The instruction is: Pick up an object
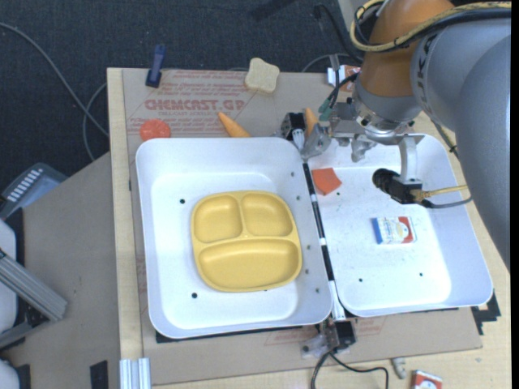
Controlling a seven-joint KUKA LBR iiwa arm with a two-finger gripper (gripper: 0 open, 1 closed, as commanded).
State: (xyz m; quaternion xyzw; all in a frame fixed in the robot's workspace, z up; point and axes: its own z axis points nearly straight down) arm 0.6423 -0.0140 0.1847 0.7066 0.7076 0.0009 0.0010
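**So, arm parked over the right bin, nothing picked up**

Gripper [388, 146] hangs above the far end of the right bin [454, 286]; can't tell how its claw is set. An orange block [326, 181] lies near the divider, a small blue-and-white packet [393, 230] mid-bin. Left bin [162, 241] holds a yellow divided plate [245, 240]. A sponge piece [262, 74] lies outside, on the board behind.

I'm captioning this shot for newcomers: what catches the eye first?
A yellow three-compartment plastic tray sits in the middle of the left white bin. The grey arm with its orange band looms over the right white bin, which holds an orange block and a small blue-and-white packet.
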